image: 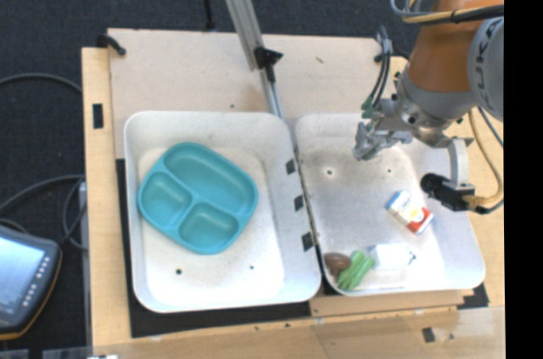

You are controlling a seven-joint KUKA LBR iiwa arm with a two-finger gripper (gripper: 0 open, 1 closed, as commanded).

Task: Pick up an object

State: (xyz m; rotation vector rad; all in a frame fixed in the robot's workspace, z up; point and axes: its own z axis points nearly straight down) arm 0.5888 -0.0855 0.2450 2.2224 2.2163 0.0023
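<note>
In the right bin [339, 179] lie a small white box with red and blue print [408, 211], a white object [392, 255], a green piece [359, 269] and a brown rounded item [338, 262] near the front edge. My gripper [366, 144] hangs over the back part of this bin, above bare floor, well behind and left of the white box. Nothing shows between its fingers.
The left bin [161, 281] holds a teal divided plate [198, 197]. A slanted metal rail [242, 9] runs from the top down to the gap between the bins. Cables and a black fitting [450, 192] hang off the arm at the right.
</note>
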